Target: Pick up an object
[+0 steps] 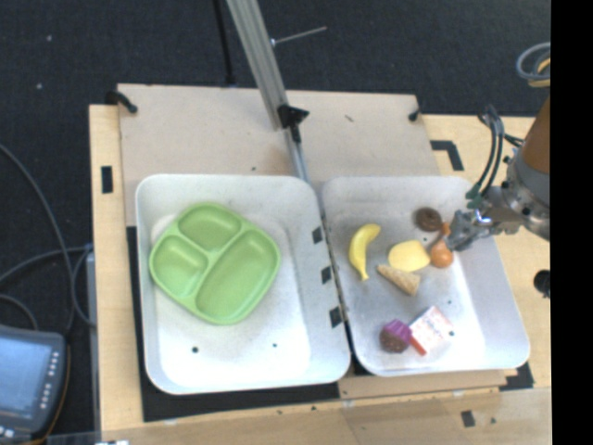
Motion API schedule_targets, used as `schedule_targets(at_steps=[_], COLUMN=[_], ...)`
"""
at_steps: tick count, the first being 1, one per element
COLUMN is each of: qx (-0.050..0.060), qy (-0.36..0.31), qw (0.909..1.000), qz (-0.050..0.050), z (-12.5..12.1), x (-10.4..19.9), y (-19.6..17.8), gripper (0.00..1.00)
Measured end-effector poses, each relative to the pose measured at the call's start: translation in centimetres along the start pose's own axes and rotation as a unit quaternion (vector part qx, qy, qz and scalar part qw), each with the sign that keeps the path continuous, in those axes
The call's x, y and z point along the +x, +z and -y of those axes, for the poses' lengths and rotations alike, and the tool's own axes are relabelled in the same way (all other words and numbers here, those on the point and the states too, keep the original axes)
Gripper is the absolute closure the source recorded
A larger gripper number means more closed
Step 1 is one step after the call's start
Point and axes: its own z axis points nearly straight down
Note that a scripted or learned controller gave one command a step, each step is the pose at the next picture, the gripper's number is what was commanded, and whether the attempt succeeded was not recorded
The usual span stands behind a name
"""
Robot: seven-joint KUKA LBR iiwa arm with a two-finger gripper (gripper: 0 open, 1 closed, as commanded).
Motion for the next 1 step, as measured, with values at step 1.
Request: schedule_targets(at_steps=[1], qx=[-0.002], qy=[-0.001], qw=[1.0000], qz=[0.000], z=[-2.42], x=[6.28], y=[-2.66], gripper=[1.00])
